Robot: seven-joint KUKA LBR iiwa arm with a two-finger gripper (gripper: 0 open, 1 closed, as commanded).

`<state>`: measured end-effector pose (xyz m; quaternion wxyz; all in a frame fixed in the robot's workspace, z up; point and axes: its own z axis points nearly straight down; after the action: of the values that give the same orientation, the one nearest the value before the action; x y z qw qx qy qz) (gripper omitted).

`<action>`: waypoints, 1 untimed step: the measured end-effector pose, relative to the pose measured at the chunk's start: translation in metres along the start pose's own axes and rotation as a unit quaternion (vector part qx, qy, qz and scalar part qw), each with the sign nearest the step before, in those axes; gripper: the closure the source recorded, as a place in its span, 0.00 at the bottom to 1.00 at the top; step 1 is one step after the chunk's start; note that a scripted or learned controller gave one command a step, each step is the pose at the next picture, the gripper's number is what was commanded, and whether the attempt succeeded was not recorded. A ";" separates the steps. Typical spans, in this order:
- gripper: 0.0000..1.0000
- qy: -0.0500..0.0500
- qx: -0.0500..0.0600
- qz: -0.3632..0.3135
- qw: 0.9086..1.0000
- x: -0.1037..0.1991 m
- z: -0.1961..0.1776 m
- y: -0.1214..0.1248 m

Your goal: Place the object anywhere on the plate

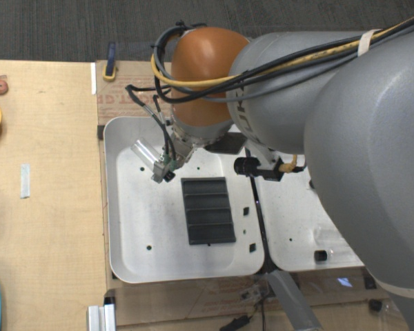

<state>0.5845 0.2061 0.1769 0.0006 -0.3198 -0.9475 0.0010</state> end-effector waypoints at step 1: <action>1.00 0.000 0.001 0.115 0.993 0.018 0.087 -0.020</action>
<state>0.5580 0.2005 0.0903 0.0011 -0.4262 -0.9046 0.0015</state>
